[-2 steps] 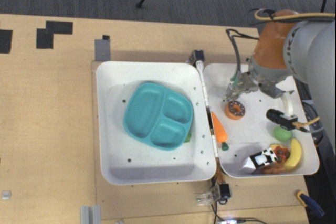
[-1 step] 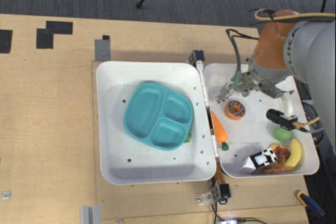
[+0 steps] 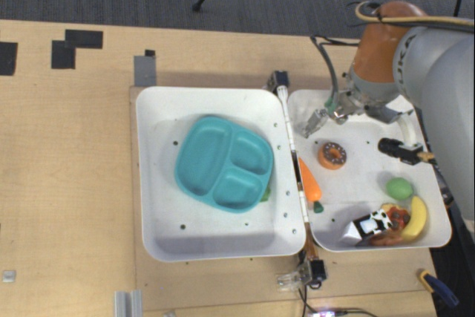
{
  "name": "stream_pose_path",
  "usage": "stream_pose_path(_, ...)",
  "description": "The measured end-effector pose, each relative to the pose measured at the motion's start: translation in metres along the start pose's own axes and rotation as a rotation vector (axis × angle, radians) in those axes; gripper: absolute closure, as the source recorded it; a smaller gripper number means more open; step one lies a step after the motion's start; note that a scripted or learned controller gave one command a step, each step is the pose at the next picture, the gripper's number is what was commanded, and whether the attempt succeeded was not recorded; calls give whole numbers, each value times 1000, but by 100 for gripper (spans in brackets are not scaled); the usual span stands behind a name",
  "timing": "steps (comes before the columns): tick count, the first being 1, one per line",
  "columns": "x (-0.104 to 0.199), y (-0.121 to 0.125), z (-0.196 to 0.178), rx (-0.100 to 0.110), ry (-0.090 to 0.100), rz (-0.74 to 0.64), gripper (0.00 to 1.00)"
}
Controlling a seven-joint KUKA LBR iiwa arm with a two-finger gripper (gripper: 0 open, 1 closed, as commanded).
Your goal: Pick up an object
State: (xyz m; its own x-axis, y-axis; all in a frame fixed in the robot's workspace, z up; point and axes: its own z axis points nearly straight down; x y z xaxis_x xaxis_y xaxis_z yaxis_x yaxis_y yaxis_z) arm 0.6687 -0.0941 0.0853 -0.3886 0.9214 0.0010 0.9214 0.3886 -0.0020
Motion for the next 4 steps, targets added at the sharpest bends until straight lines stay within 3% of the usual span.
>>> stream_pose_path(1, 13, -42, -1, -7, -4, 38, 0)
stream_pose_path(2, 13, -39, -13, -13, -6, 36, 100)
stream_pose_path(3, 13, -39, -13, -12, -6, 36, 0)
stream_pose_path(4, 25, -71, -1, -10, -5, 60, 0)
